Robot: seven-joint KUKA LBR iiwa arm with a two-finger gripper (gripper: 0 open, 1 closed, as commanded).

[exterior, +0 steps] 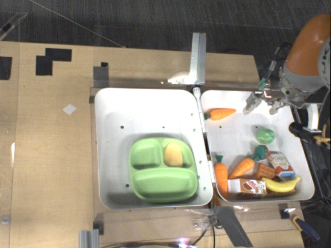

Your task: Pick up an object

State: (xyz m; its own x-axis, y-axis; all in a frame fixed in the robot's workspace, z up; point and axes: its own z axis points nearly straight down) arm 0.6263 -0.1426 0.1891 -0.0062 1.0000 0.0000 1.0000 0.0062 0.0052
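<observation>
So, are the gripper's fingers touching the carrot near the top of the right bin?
Apart. In the camera view the open gripper hovers to the right of the carrot, with bare white bin floor plainly visible between its fingers and the carrot.

My arm [310, 61] shows a rounded orange band over a grey wrist at 3 o'clock in my view. A thin dark cable with a green fitting runs along it, and the gripper [265, 105] ends in 2 slim grey fingers [252, 104].
</observation>
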